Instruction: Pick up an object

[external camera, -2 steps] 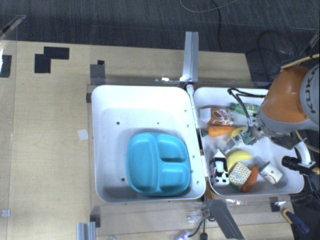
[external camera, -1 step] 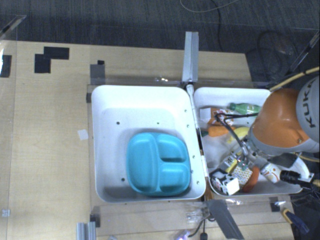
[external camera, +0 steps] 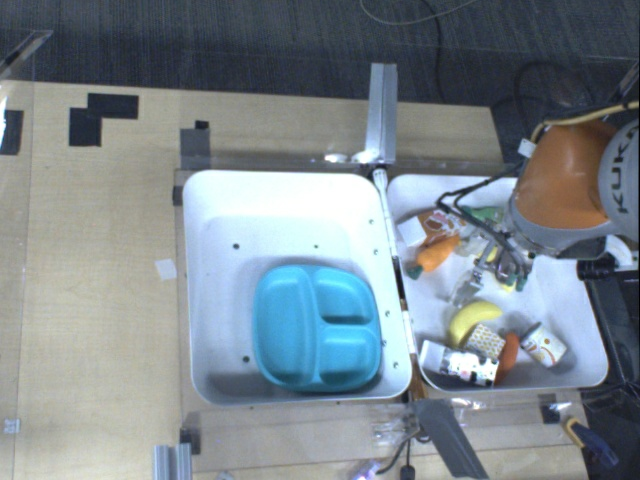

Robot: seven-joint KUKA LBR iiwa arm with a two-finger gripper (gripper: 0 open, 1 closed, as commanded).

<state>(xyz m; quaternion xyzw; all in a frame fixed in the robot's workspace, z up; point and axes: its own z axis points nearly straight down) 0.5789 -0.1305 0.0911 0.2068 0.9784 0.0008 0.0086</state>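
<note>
arm (external camera: 570, 183) in from right, over right bin (external camera: 590, 353) | gripper (external camera: 492, 268) low among clutter – carrot (external camera: 436, 256), banana (external camera: 472, 318), box (external camera: 460, 364), small can (external camera: 545, 347) | left bin (external camera: 215, 268) – blue divided tray (external camera: 318, 325) inside, toward near edge
</note>
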